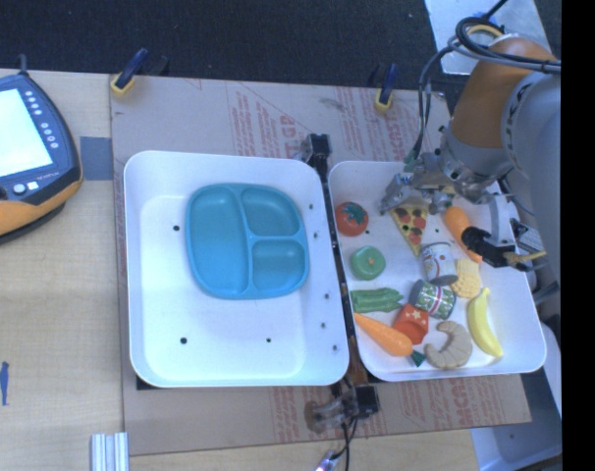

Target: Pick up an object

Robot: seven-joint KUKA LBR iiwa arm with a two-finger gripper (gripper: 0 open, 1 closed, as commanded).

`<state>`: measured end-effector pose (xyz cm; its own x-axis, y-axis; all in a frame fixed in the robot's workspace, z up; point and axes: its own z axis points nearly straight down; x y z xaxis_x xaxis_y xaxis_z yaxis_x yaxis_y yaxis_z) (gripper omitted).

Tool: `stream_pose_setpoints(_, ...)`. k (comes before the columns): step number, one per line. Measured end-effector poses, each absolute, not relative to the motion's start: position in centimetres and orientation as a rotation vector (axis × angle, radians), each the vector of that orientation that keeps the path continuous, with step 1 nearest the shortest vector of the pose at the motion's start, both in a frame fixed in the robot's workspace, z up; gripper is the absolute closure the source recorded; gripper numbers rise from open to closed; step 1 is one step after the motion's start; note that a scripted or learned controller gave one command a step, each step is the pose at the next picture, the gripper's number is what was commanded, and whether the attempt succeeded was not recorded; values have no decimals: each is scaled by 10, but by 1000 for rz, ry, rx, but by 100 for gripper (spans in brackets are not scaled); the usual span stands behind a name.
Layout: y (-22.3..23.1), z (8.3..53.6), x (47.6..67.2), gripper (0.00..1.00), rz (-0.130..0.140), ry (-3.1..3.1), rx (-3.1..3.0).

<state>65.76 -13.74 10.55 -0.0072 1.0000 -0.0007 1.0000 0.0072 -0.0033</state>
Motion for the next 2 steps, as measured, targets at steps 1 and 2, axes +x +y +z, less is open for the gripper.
stream_pose_setpoints(1,-147,92,656,0,5,-2222,-2216)
stream_pose_setpoints(2,-147,105,657,100,2,-2225,-2214)
